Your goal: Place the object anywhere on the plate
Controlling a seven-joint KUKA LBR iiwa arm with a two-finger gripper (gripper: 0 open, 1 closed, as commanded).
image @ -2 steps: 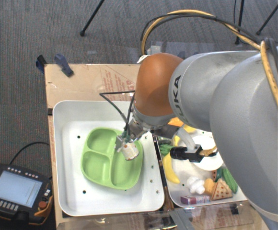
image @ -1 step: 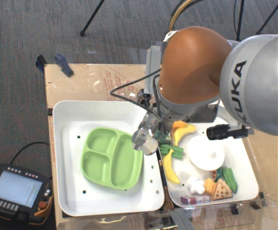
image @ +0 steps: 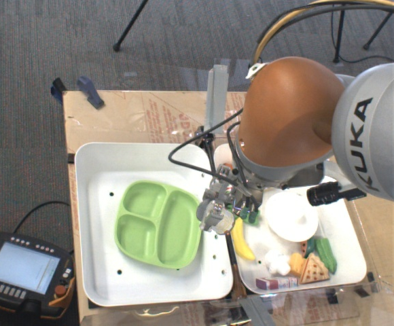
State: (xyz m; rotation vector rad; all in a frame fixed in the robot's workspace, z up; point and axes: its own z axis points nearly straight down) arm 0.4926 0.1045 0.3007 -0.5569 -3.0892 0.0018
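The gripper (image: 217, 212) hangs over the divide between the bins, beside the banana (image: 242, 240); its finger state I cannot tell. Likely the pick-up step; next comes carrying to the green plate (image: 157, 224).

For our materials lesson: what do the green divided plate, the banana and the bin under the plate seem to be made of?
Green plate: likely moulded plastic, matte, with smooth rounded compartment walls. Banana: probably toy plastic, with uniform yellow colour and a soft sheen. Left bin: seemingly white plastic, semi-gloss, with rounded corners and a faint glare.

Banana (image: 243, 239), white bowl (image: 291, 216), sandwich wedge (image: 312, 270), green vegetable (image: 326, 252); teach pendant (image: 26, 272) on floor
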